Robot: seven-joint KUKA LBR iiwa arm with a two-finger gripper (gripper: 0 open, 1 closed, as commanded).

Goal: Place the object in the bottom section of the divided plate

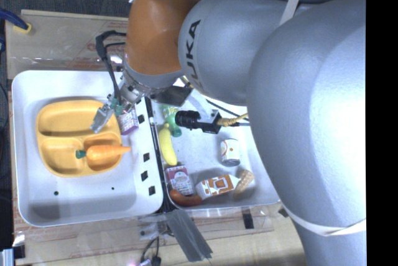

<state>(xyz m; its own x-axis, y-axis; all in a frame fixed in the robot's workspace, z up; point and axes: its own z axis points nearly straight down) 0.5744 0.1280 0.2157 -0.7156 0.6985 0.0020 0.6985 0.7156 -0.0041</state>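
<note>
Carrot lies in the yellow plate's lower section; gripper hovers just above it, fingers apart, nothing between them.

- The bench is pale wood, running under both bins, its bare top showing along the far edge and at the near edge.
- The left white bin sits on it, holding a yellow divided plate.
- The right white bin stands just beside the left one, their rims touching along a dark seam, much of it hidden under the arm.
- A blue and yellow object lies at the bench's far left edge, partly cut off.
</note>
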